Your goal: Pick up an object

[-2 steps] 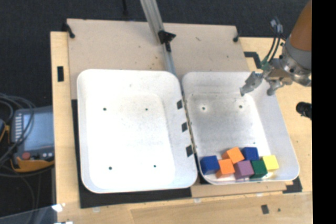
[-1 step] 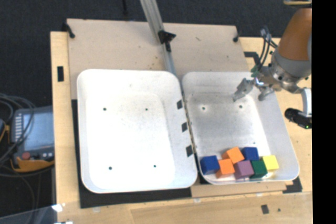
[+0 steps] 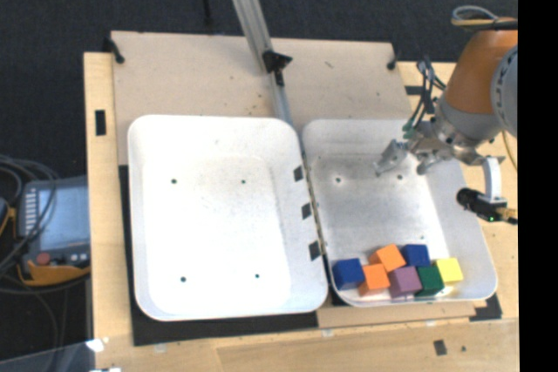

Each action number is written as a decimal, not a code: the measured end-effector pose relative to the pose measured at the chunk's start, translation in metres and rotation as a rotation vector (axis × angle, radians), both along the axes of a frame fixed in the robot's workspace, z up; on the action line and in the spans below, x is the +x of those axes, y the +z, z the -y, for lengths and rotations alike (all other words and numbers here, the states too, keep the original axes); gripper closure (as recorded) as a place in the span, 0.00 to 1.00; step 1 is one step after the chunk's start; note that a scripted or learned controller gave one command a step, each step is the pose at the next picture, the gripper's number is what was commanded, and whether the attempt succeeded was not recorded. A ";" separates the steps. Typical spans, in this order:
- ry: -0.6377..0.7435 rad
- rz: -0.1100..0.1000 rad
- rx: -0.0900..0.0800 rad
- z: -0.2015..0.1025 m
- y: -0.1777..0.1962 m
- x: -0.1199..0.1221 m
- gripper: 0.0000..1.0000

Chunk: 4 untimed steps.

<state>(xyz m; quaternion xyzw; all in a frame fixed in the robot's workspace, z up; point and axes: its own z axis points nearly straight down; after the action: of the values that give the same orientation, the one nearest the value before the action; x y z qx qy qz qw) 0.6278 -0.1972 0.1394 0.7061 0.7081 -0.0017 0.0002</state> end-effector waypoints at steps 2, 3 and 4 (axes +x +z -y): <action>-0.006 0.008 0.001 0.004 0.062 -0.005 1.00; 0.000 0.009 0.001 0.005 0.106 -0.003 1.00; 0.004 0.004 0.004 -0.046 0.114 -0.009 1.00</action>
<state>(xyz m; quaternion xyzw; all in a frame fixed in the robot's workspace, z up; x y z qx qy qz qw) 0.6193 -0.1513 0.2532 0.7046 0.7096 0.0011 0.0003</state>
